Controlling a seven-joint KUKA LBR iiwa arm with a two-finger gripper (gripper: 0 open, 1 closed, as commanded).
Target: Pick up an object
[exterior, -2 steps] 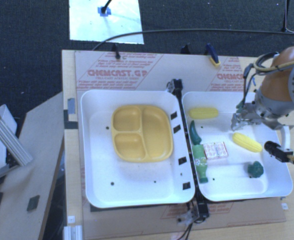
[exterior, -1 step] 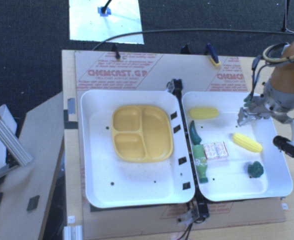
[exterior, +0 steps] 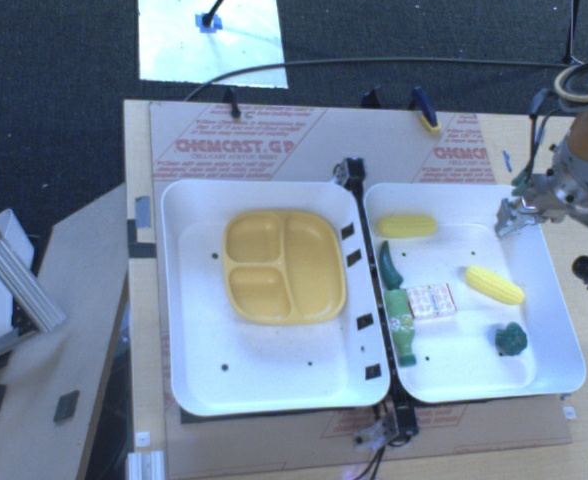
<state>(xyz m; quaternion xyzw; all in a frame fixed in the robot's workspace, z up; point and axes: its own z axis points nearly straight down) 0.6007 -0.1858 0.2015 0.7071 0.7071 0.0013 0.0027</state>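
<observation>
The right bin (exterior: 549, 268) holds a yellow corn-like piece (exterior: 406, 227) at its far left, a second yellow corn piece (exterior: 494, 285) toward the right, a green bottle (exterior: 399, 320) along the left wall, a small white and pink packet (exterior: 432, 301) beside it, and a dark green broccoli-like piece (exterior: 511, 339) at the near right. My gripper (exterior: 512, 218) hangs over the bin's far right corner, above and right of the corn pieces, with nothing seen between its fingers.
The left bin (exterior: 189, 298) bears a yellow divided plate (exterior: 280, 266). A black clip strip (exterior: 359, 268) runs down the seam between the bins. Cables and a blue clamp (exterior: 426, 109) lie on the board behind the bins.
</observation>
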